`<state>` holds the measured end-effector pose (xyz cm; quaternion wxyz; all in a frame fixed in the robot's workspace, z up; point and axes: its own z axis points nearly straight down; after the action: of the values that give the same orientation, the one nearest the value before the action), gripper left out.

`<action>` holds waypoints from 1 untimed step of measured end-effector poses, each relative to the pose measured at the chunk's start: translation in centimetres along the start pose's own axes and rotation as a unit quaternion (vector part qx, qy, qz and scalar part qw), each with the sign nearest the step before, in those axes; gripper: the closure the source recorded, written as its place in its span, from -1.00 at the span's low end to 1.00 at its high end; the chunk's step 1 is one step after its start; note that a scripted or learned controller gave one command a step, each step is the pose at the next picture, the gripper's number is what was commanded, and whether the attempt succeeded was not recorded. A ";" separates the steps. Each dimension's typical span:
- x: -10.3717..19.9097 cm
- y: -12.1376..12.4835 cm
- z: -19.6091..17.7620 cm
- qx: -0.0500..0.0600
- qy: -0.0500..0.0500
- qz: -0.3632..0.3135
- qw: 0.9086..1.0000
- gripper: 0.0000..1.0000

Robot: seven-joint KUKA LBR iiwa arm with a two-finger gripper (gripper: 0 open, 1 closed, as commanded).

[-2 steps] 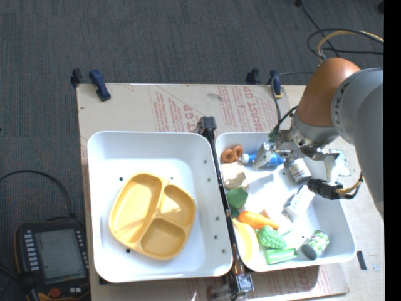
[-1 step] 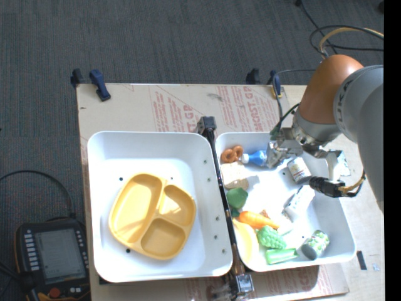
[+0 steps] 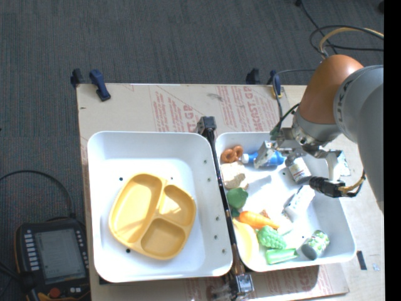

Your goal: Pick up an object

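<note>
Left bin: the shallow white plastic bin (image 3: pixel 100 162) on the table carries one yellow three-compartment plastic tray (image 3: pixel 152 214), lying flat.
Right bin: the second shallow white bin (image 3: pixel 332 231) carries the loose things: an orange pretzel-shaped toy (image 3: pixel 232 153), a green leafy toy (image 3: pixel 237 199), an orange carrot-shaped toy (image 3: pixel 255 219), a bumpy green toy (image 3: pixel 270 237), a small green-labelled can (image 3: pixel 316 243).
Task's thing: a blue and white toy (image 3: pixel 269 160) lies at the bin's far side, just beside the pincer; it looks the likeliest target.
Progress: nothing appears lifted; the pick looks wholly left to do.
Pincer: the pincer (image 3: pixel 280 147) hangs low over the bin's far side; I cannot tell whether it is released or clenched.
Arm: the grey arm reaches in from the right, orange band (image 3: pixel 326 86) above the wrist, wrist bent downward.
</note>
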<state>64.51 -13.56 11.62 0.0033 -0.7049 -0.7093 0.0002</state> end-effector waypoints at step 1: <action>0.0 0.0 -1.0 0.000 0.001 0.000 1.000 1.00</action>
<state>64.55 -13.56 12.58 0.0038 -0.7046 -0.7096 0.0000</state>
